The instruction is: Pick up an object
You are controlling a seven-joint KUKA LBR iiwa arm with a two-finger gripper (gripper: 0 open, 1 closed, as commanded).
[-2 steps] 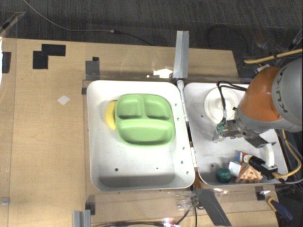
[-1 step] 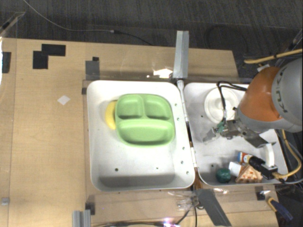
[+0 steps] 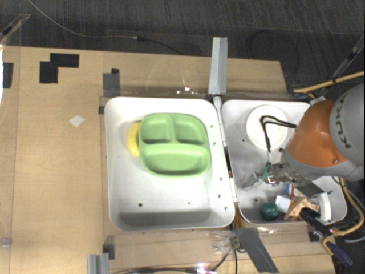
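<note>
In the right bin (image 3: 245,207), my gripper (image 3: 267,174) hangs low over the middle of the floor, below the arm's orange band (image 3: 312,138). Just in front of it lie a dark green round object (image 3: 269,211), a small white and blue item (image 3: 283,201) and a brown object (image 3: 295,209). A white round lid or dish (image 3: 268,127) rests at the back of this bin, partly crossed by a black cable. In the left bin (image 3: 159,201) there is a green divided tray (image 3: 173,142) with a yellow object (image 3: 133,138) poking out from its left side.
A grey metal post (image 3: 218,64) stands at the back between the two bins. Cables trail along the right edge by the arm. The wooden bench (image 3: 51,170) stretches out left of the bins.
</note>
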